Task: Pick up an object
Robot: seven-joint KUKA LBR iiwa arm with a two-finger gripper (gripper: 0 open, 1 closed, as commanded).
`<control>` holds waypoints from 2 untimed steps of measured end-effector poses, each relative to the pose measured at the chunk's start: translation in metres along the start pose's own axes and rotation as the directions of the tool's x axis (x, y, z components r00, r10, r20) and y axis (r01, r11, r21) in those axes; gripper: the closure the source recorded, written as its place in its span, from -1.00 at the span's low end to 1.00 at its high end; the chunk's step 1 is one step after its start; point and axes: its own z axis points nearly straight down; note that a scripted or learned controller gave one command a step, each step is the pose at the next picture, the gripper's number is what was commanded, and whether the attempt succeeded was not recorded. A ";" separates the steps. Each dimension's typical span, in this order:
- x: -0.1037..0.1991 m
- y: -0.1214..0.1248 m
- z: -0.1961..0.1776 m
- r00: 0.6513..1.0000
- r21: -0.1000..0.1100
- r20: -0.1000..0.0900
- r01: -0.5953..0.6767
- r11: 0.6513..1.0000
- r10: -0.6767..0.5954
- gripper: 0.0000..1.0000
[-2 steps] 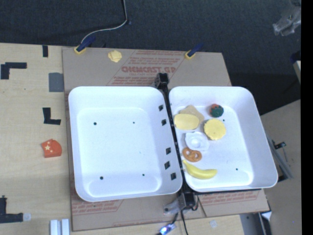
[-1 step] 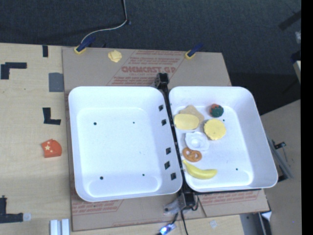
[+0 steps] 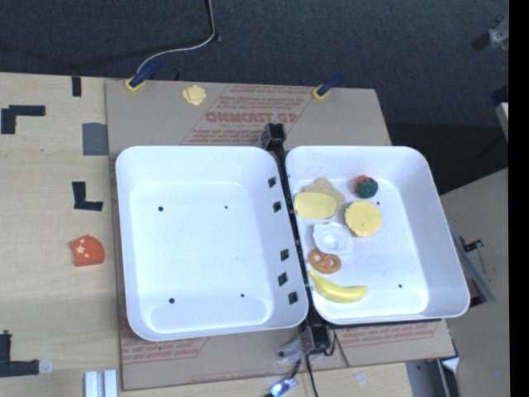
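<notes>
Two white bins [image 3: 124,222] side by side, toy foods clustered in the right one: banana [image 3: 337,289], pretzel [image 3: 325,261], yellow rounds [image 3: 364,218].

In the right bin [image 3: 413,222] lie a yellow banana [image 3: 337,289], a brown pretzel [image 3: 325,262], a white round piece [image 3: 331,239], two yellow pieces [image 3: 315,206] [image 3: 363,219], a tan piece [image 3: 325,188] and a dark green-and-red ball [image 3: 366,187], close together.

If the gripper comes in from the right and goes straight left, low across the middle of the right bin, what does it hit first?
After the rim of the right bin, probably the yellow disc; the green ball lies just off that line, farther back. Height is hard to judge here.
</notes>
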 end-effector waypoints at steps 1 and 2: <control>0.015 -0.034 0.001 1.000 0.004 -0.004 -0.001 1.000 0.001 1.00; 0.007 -0.001 0.000 1.000 0.001 -0.001 -0.001 1.000 0.001 1.00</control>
